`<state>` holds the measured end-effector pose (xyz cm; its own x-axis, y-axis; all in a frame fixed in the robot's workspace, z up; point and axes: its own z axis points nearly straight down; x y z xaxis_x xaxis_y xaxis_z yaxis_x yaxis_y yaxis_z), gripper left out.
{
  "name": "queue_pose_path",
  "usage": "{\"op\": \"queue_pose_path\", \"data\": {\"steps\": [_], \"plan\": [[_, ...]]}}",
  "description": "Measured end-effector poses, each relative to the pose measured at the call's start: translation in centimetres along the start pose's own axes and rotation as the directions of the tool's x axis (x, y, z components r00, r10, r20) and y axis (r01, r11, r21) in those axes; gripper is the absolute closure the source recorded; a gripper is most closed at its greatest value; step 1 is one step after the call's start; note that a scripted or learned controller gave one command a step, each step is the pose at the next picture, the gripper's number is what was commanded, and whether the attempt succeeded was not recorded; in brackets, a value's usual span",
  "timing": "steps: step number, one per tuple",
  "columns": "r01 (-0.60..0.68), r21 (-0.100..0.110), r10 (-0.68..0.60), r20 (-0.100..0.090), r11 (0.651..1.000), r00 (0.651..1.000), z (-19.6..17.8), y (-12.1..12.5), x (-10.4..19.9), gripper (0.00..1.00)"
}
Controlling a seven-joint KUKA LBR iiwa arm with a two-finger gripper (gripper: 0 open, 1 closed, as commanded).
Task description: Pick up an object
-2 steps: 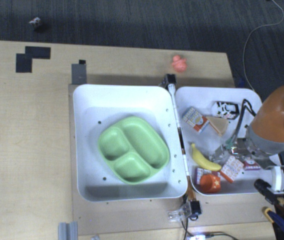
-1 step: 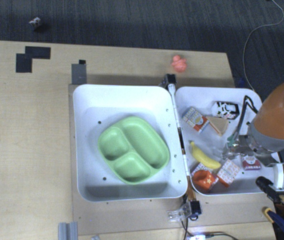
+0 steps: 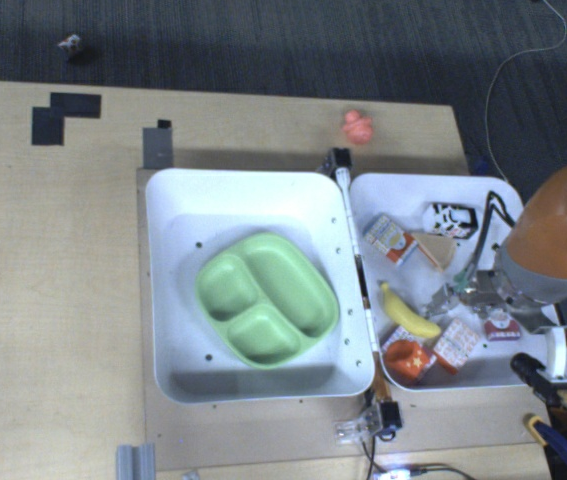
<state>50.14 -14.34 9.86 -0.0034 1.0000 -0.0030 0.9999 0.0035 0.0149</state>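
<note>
The right bin (image 3: 363,203) holds several small things. A yellow banana (image 3: 409,314) lies near its left wall. In the front corner sits an orange-red object (image 3: 407,360), with a red-and-white packet (image 3: 456,344) beside it. Further back are a small carton (image 3: 386,236), a tan wedge (image 3: 439,251) and a black-and-white item (image 3: 450,218). My gripper (image 3: 465,296) hangs low over the middle of this bin, just right of the banana and behind the packet. Another red-and-white packet (image 3: 504,328) peeks out beneath the wrist. Nothing is visibly held.
The left bin (image 3: 173,208) holds a green divided plate (image 3: 266,296). A pink ball (image 3: 358,126) rests on the bench behind the bins. The arm's orange band (image 3: 561,230) covers the right bin's right side. Clamps and cables sit at the front edge.
</note>
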Motion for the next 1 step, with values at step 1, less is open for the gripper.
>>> {"op": "queue_pose_path", "data": {"steps": [1], "plan": [[0.002, -0.005, -0.002, 0.0, 1.0, 1.0, -1.07, 0.21, 0.05, 1.0]]}}
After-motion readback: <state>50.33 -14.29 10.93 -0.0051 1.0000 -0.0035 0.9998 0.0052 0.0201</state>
